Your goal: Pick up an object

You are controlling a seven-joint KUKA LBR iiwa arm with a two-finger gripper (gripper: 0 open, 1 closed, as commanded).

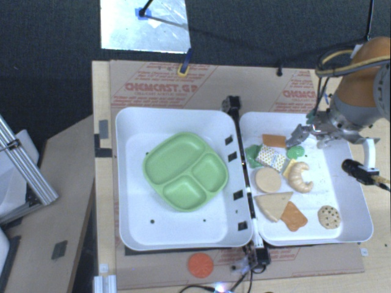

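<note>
1. A smooth pale-green plastic plate (186, 171) with three compartments lies tilted in the left shallow white bin (131, 224).
2. The right shallow white bin (354, 224) holds toy food: a curved tan croissant (300, 176), a round speckled cookie (329, 216), a pale cheese-like wedge (274, 205), an orange flat slice (294, 217), a beige disc (267, 179), a shiny patterned foil packet (271, 158), an orange block (274, 141) and a small green round piece (295, 152).
3. The grey arm with its orange band reaches in from the right, and its gripper (305, 133) hangs low over the bin's far side, just above the green round piece.
4. Whether the fingers are spread or closed, I cannot tell; nothing is seen between them.
</note>
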